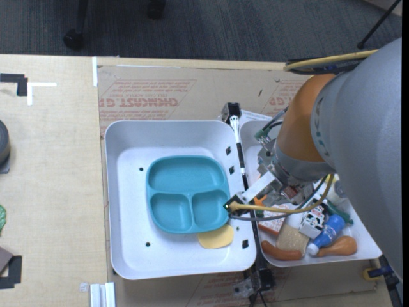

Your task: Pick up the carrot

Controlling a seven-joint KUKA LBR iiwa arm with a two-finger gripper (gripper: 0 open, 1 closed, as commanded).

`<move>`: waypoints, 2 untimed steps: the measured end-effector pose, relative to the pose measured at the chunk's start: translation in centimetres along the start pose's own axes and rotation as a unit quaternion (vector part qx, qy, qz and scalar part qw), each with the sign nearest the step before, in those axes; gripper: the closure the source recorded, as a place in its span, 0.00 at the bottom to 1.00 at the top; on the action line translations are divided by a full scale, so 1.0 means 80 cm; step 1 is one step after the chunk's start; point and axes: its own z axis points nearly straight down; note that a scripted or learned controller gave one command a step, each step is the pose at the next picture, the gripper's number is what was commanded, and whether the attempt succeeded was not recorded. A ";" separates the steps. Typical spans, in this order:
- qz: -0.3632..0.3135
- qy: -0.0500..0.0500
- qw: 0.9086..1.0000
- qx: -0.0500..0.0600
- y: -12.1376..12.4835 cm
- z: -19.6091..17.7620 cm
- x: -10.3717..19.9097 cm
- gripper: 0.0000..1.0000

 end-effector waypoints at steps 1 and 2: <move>-0.004 -0.002 1.000 0.001 0.001 -0.010 0.001 1.00; -0.020 0.001 1.000 -0.002 0.035 -0.202 0.011 1.00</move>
